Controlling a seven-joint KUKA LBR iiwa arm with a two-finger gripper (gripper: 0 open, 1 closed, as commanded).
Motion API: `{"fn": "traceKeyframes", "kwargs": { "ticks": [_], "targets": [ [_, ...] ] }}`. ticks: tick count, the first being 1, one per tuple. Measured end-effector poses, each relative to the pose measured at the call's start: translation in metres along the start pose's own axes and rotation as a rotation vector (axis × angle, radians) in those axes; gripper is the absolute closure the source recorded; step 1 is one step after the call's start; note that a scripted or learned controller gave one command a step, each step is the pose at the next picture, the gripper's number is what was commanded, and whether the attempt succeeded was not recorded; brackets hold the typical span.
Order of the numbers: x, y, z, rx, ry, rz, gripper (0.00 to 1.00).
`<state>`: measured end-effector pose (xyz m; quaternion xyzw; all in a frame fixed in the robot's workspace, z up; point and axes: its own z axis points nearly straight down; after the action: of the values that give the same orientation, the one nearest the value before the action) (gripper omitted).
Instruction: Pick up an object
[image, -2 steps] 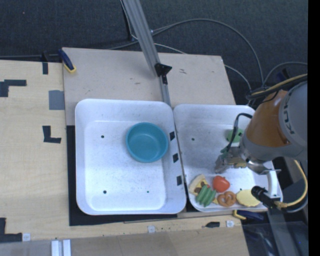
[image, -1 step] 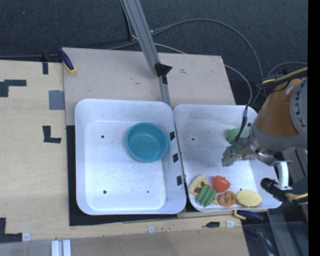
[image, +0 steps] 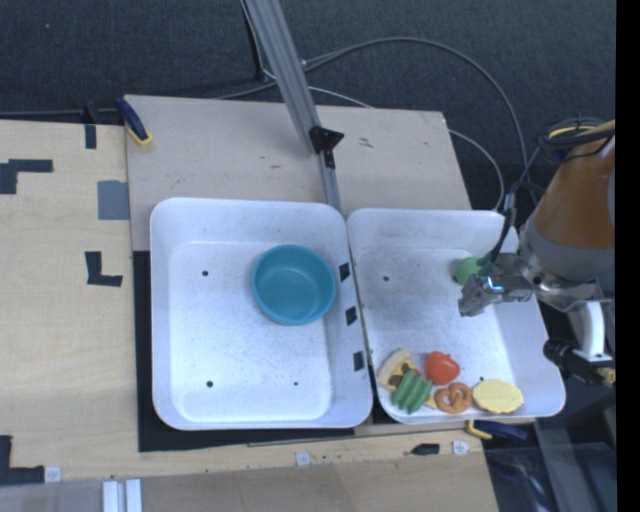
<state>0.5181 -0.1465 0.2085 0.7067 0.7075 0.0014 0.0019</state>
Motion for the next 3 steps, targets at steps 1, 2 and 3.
{"fn": "traceKeyframes", "kwargs": {
  "ticks": [1,2,3],
  "targets": [
    [0.001,0.008,-0.059,0.000,0.000,0.000,1.00],
    [0.055,0.012,-0.046,0.006,0.002,-0.003,1.00],
    [0.114,0.021,-0.048,0.005,0.002,-0.005,1.00]
  ]
}}
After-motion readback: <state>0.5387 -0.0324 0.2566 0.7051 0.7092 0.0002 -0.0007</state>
